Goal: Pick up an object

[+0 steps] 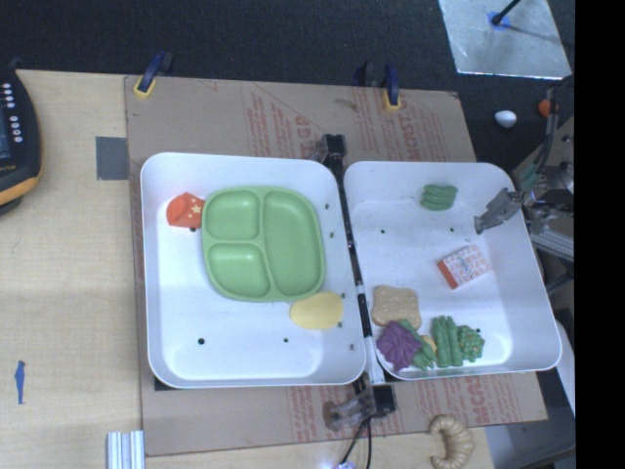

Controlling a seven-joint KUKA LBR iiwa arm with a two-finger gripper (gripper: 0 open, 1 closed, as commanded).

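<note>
Reaching in from the right edge of the frame, the gripper is seen low over the upper right part of the right bin; finger state cannot be told from this angle, and nothing is seen between them. No object is lifted. Just left of the gripper, near the bin's top edge, a small green item is lying. Below the gripper, mid-bin, a red-and-white packet is lying tilted. Along the bin's lower edge a slice of toast, purple grapes and green beans are clustered close together. In the left bin, a green divided plate is centred, a red item touching its upper left rim, a yellow piece at its lower right.
</note>
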